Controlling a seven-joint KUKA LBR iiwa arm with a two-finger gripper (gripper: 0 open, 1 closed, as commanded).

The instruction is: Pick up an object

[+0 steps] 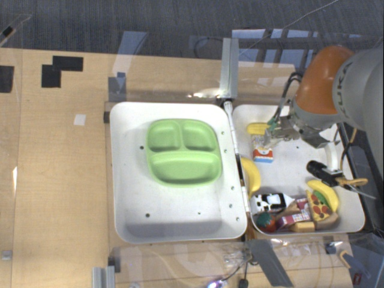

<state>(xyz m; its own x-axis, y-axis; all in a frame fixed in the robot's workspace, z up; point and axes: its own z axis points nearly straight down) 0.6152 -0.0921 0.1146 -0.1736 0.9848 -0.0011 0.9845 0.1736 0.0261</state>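
While over right bin [354, 218] | hand [264, 141] above small carton [263, 155] | finger state: cannot tell

The arm [354, 83] runs off the right edge, so only its wrist end shows. The gripper [268, 138] is small and blurred against the right bin [288, 116]; its tip blends into the carton [263, 155] below. At that bin's front edge, the toys [288, 212] overlap, their shapes hard to separate.
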